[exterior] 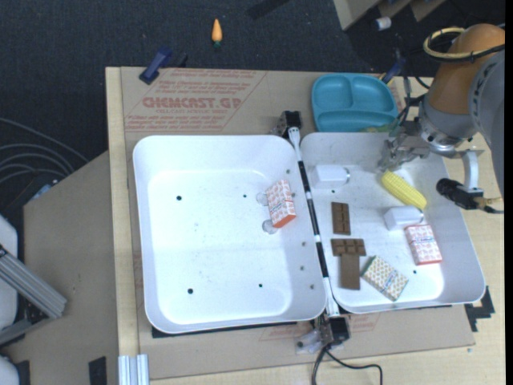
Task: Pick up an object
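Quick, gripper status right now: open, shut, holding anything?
Gripper: cannot be told; it sits low over the right bin, beside the corn cob.

— What lay off the bench?
— A small orange cone-shaped thing [216, 30] and a blue clip-like piece [155, 66] sat on the dark carpet [72, 22].
— And behind the bins?
— A teal divided tray [353, 103] rested on the brown board [200, 95] with red lettering; grey cables [32, 175] curled at left.
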Robot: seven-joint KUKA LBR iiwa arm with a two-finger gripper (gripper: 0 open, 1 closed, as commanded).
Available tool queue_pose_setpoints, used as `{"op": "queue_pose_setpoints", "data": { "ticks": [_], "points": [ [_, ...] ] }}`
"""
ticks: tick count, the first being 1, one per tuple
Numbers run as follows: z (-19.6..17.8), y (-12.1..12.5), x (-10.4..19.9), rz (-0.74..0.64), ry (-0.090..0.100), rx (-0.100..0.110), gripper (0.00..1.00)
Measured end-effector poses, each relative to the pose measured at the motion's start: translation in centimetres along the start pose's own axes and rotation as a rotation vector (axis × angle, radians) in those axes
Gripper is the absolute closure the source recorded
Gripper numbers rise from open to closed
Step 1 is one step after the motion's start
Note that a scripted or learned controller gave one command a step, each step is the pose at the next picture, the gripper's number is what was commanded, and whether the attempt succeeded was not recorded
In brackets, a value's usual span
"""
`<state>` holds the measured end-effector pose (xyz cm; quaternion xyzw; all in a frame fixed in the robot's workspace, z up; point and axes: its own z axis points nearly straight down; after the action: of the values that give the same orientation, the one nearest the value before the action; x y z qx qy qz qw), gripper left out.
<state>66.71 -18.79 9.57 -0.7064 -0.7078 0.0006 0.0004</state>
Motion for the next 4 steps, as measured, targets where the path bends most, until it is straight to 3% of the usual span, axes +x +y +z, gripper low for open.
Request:
{"op": "queue_pose_setpoints", "data": {
  "ticks": [1,2,3,4],
  "points": [
    [0.0,0.0,0.0,0.000,0.000,0.000,0.00],
    [1.1,-1.5,2.3,0.001,0.001,0.001,0.00],
    [1.1,0.0,0.7,0.001,0.000,-0.003,0.00],
    [1.1,0.0,5.3,0.002,0.001,0.000,0.00]
  ]
}}
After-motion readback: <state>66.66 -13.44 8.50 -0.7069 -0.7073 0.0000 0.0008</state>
